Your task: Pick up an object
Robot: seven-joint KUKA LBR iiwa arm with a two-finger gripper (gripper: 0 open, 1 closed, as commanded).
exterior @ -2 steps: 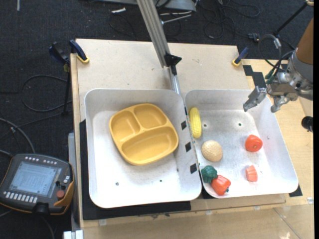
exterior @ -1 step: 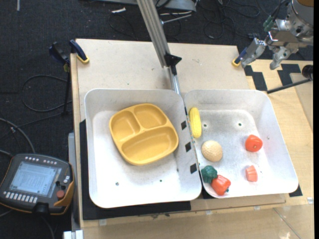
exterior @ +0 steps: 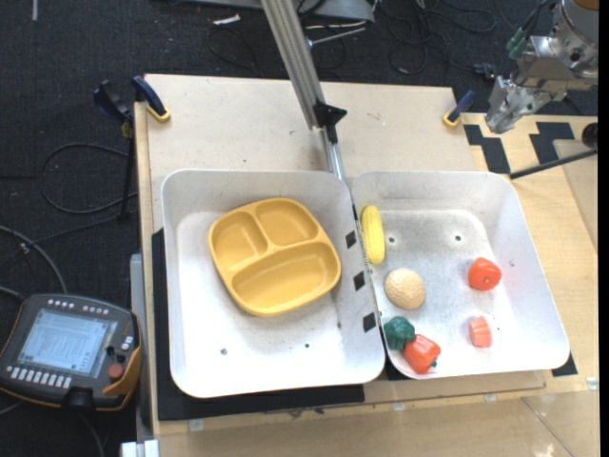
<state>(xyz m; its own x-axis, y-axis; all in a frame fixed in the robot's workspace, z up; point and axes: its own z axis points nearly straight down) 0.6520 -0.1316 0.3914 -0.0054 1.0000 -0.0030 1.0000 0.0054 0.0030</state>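
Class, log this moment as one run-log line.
gripper: above bench, outside bins | right bin: banana, tomato | left bin: yellow tray

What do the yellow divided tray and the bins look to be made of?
Yellow divided tray: likely moulded plastic, with a smooth, even colour, soft sheen and rounded compartment walls. Left bin and right bin: probably thin white plastic or coated sheet, matte, scuffed grey, with small holes.

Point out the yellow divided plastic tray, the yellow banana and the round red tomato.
Yellow divided plastic tray (exterior: 274, 255), camera view, middle ridge.
Yellow banana (exterior: 373, 233), camera view, its middle.
Round red tomato (exterior: 484, 274), camera view, its top.
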